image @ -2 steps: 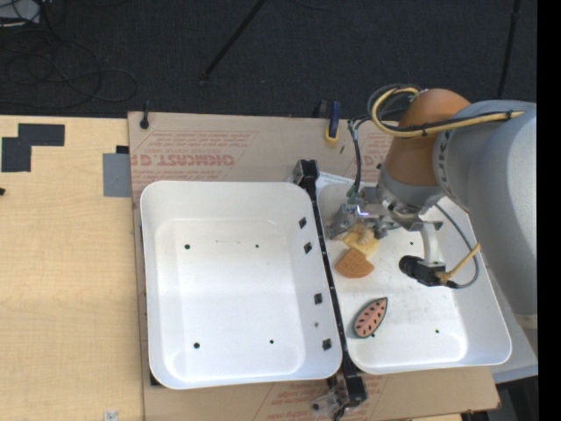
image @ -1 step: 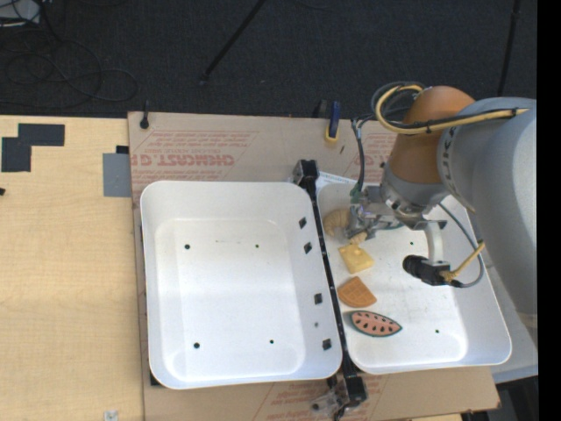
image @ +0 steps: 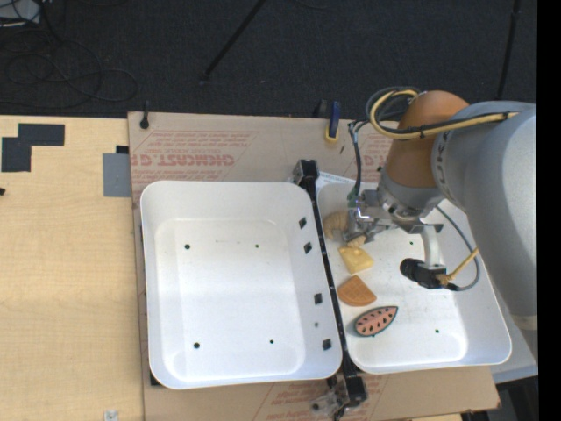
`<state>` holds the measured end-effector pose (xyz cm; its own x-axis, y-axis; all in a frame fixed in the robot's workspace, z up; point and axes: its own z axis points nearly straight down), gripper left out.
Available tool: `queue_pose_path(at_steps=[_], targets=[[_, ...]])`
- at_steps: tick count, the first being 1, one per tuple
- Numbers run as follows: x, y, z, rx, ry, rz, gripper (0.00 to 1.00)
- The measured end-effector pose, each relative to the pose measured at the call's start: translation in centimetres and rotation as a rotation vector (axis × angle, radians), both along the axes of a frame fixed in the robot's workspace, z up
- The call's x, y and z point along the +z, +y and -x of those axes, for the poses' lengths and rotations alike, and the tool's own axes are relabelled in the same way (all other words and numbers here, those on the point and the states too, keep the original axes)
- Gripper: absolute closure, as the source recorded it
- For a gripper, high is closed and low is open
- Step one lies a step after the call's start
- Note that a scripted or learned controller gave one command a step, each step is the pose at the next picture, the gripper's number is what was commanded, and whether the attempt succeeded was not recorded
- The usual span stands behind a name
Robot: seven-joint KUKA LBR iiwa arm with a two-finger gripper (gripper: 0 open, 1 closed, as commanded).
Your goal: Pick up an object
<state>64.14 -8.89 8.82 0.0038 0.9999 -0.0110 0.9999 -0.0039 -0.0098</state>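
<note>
My gripper [image: 360, 231] hangs low in the right bin [image: 456, 340], near its upper left part. A pale yellow wedge [image: 356, 259] lies just below the gripper. A tan round piece [image: 334, 224] sits to the gripper's left, partly hidden by it. Further down lie an orange wedge [image: 356, 291] and a red-orange oval with dark spots [image: 376, 321]. The wrist hides the fingertips.
The left bin [image: 175, 235] stands beside the right one, with a black divider [image: 320, 270] running between them. A black cable loop [image: 425, 273] hangs from the arm over the right bin. Cardboard lies under both bins.
</note>
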Motion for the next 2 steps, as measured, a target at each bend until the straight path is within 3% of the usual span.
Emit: queue_pose_path(at_steps=[1, 2], targets=[[10.7, 6.7, -0.4, 0.005, -0.017, -0.005, 1.0], [11.7, 8.6, -0.2, 0.003, -0.009, -0.006, 1.0]])
